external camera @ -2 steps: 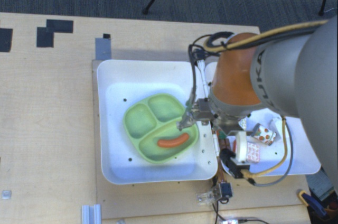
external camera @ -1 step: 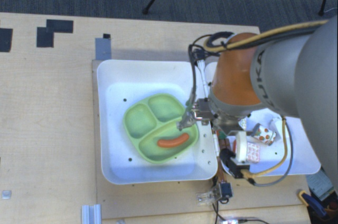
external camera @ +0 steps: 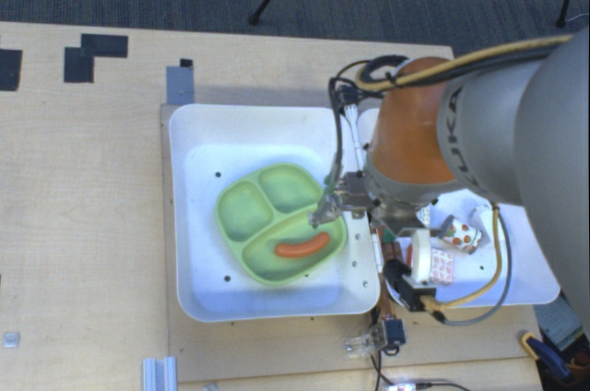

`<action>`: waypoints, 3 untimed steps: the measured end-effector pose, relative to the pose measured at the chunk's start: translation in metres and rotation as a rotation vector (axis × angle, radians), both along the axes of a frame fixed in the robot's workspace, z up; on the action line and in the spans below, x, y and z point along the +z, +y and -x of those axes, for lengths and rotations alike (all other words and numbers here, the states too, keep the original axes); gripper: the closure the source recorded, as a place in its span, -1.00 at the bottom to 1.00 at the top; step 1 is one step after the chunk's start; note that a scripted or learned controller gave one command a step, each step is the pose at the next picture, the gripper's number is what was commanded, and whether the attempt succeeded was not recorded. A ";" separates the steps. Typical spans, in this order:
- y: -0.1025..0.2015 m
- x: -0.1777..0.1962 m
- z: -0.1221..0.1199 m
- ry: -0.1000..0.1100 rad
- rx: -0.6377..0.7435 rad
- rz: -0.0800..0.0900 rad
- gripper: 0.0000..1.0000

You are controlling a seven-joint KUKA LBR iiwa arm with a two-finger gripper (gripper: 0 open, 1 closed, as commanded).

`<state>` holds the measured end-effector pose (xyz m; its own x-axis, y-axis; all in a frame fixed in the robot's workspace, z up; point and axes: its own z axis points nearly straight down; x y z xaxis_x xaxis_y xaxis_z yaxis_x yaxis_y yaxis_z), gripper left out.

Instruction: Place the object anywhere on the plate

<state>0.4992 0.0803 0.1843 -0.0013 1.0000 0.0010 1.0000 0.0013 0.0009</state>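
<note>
A green divided plate lies in the left white bin. An orange-red sausage rests in the plate's large front compartment, lying free. My gripper hangs over the plate's right rim, just above and to the right of the sausage and apart from it. The grey arm with its orange band covers the wall between the two bins and hides most of the gripper from above.
The right bin holds a white carton with red print and a small red-and-white item, partly under the arm. Cables loop around the wrist. Black and grey markers sit on the bench to the left.
</note>
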 end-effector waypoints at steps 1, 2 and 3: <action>0.000 0.000 0.000 0.000 0.000 0.000 -1.00; 0.000 0.000 0.000 0.000 0.000 0.000 -1.00; 0.000 0.000 0.000 0.000 0.000 0.000 -1.00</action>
<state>0.4992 0.0803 0.1843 -0.0013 1.0000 0.0009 1.0000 0.0013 0.0009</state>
